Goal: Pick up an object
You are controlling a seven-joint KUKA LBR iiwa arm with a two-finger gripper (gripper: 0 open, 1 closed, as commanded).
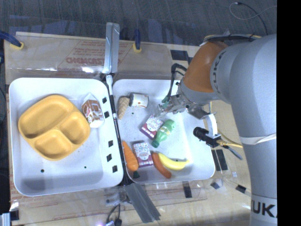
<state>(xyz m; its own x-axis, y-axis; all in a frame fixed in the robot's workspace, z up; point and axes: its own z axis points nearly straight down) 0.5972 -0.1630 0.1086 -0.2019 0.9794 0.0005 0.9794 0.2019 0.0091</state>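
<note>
— What sits under the gripper (168, 106)?

— A small flat packet (153, 125) with a glossy purple-and-white wrapper, lying in the right bin (200, 166). Touching its right edge is a green plastic bottle (163, 131), rounded and lying on its side. The gripper hangs just above and to the right of both, near the bin's middle. Whether it is wide or narrow I cannot tell; the metal tip is a blur against the white floor, and nothing is visibly caught in it.

— And lower down?

— A second square packet (142, 153), dark red with a pale label. Left of it is a tapered orange carrot (130, 157); right of it a curved yellow banana (172, 163) rests against a smaller orange-red piece (161, 165).

— Toward the top?

— A ridged beige cone (122, 107) beside a short white cylinder (139, 100).

— The other bin?

— The left bin (28, 182) holds a smooth yellow tray (52, 126) with three rounded compartments, and a small brown-and-white carton (92, 111) just beside it. The arm (244, 79) is matte grey, with an orange band (201, 72).
</note>
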